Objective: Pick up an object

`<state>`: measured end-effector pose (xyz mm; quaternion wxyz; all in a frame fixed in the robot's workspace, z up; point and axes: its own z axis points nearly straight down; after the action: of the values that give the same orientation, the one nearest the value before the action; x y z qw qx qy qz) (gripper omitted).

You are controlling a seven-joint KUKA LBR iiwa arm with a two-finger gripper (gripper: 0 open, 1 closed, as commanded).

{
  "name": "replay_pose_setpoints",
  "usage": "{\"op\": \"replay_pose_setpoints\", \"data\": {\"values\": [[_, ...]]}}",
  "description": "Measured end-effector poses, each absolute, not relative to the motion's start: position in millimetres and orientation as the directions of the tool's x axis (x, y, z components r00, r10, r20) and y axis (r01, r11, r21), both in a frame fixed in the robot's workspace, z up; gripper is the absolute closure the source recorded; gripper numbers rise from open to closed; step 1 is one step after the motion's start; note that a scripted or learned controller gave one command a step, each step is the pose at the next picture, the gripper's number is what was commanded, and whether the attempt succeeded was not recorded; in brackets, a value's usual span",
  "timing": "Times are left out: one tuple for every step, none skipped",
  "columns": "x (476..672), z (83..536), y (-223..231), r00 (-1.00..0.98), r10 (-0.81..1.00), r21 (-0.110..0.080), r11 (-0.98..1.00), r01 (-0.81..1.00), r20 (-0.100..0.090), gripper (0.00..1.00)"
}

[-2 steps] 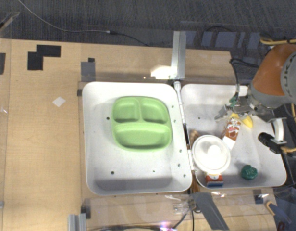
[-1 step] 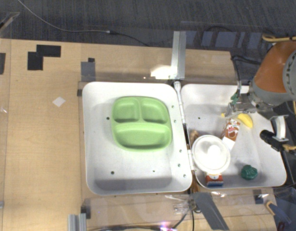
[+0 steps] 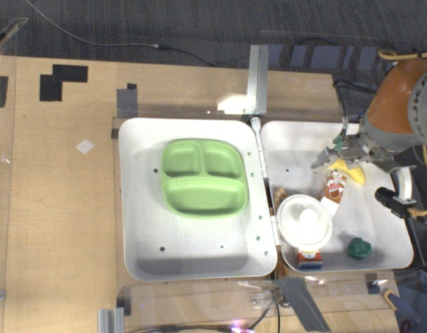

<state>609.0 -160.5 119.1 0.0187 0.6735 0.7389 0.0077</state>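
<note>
The jaws sit in the upper part of the right bin, at the end of the grey arm that comes in from the right edge of the frame; they are a small tangle of grey metal seen from above, and whether they are apart or together cannot be told from this angle. Just below and touching them in the picture lies a yellow object, possibly a banana, half covered by the wrist, so it is unclear whether anything is between the jaws. Directly beneath it stands or leans a small bottle with a red-and-white label, its shape hard to read. Lower and to the left sits a white round bowl, close to the bin's left wall, and just under the bowl a small red, white and blue carton peeks out, its upper part hidden by the bowl. In the bin's lower right corner lies a dark green lumpy object, too small to identify. The arm's orange band is cut off by the right edge of the frame. The left bin holds a green divided tray with three compartments, lying flat near its middle. Both bins rest on the wooden table, which bears black markers in the upper left.
</note>
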Motion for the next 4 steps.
{"op": "replay_pose_setpoints", "data": {"values": [[575.5,95.5,-151.8,-0.177,0.984,0.027,0.177,0.984,-0.015,0.00],[578.1,108.5,-153.2,-0.175,0.984,0.035,0.176,0.984,-0.020,1.00],[564.8,192.0,-102.2,-0.255,0.967,0.007,0.255,0.967,-0.002,1.00],[574.3,137.3,-165.1,-0.155,0.988,0.003,0.155,0.988,-0.002,1.00]]}}
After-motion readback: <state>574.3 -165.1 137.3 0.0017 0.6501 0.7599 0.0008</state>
